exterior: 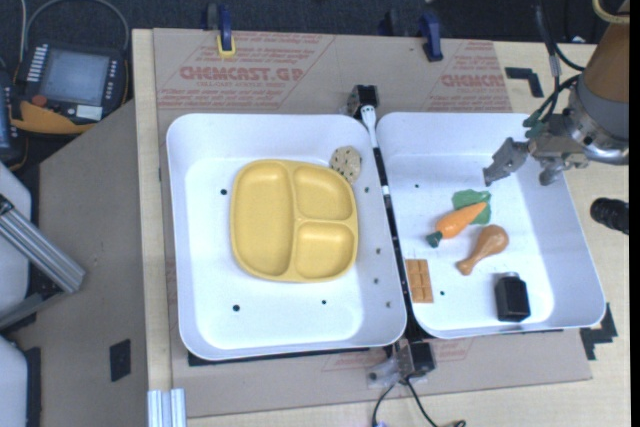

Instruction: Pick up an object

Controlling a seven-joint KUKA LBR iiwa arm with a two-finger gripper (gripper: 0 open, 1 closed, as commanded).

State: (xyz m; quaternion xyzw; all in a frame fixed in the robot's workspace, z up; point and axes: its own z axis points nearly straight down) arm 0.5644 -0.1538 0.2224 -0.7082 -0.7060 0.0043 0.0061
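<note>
Claw [527, 161] hangs over the upper right part of the right bin [560, 315], at the end of the grey arm [606, 105] entering from the right. Its two fingers are spread apart, one [503, 160] angled left and the other [549, 172] nearer the wrist; nothing lies between them.

Right bin contents: a toy carrot [458, 221] with its orange body pointing lower left, lying against a green leaf piece [472, 201] just below the claw; a tan drumstick [483, 248] just below the carrot; a black block [511, 296] near the lower right corner; a small brown wafer [419, 280] by the lower left wall.

Left bin [200, 295] contents: a yellow plate [294, 220] with three compartments, lying flat near the middle; a speckled cookie [346, 160] touching the plate's upper right rim.

Both bins sit side by side on the counter [300, 65], their inner walls touching.
</note>
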